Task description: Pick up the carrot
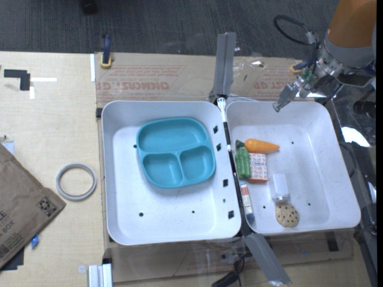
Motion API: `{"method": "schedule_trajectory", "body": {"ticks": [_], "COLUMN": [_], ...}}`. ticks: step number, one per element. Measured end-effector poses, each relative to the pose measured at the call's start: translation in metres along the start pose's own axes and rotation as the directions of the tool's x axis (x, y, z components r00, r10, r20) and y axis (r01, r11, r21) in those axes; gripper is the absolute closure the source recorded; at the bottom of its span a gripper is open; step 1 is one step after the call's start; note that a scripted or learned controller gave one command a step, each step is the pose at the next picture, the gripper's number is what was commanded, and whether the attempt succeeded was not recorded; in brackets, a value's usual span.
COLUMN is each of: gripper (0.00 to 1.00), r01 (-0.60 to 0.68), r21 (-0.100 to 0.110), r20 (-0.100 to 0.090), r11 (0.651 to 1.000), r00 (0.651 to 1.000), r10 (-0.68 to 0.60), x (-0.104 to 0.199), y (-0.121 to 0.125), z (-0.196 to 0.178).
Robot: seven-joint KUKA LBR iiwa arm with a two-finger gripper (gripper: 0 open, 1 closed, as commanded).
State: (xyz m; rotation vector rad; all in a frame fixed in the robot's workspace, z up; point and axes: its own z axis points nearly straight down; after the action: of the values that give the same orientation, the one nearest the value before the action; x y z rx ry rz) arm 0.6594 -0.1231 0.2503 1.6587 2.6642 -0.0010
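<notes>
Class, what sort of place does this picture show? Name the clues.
Probably a robotics lab bench: a grey robot arm with an orange band, two shallow white bins, and toy food such as an orange plastic carrot.

The arm [353, 23] is cut off at the top right corner; the gripper [286, 99] fingers are too small to read.

A single fixed camera looks down at a slant from above the desk [48, 136], far enough back to take in both white bins [119, 178] whole. The claw [281, 103], seemingly near the far rim, enters at upper right.
</notes>
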Motion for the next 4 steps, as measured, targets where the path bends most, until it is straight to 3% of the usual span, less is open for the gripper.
{"method": "schedule_trajectory", "body": {"ticks": [1,2,3,4], "gripper": [0.00,0.00,0.00,0.00], "r01": [-0.154,-0.506,-0.548,-0.490], "r21": [0.002,-0.014,-0.025,-0.021], "r20": [-0.003,-0.001,-0.006,-0.005], "r11": [0.988,0.863,0.836,0.871], "r00": [0.988,0.863,0.837,0.871], "r10": [0.154,0.506,0.548,0.490], "x": [0.005,0.036,0.035,0.021], "y": [-0.052,-0.029,-0.027,-0.064], "z": [0.053,0.140,0.145,0.145]}}
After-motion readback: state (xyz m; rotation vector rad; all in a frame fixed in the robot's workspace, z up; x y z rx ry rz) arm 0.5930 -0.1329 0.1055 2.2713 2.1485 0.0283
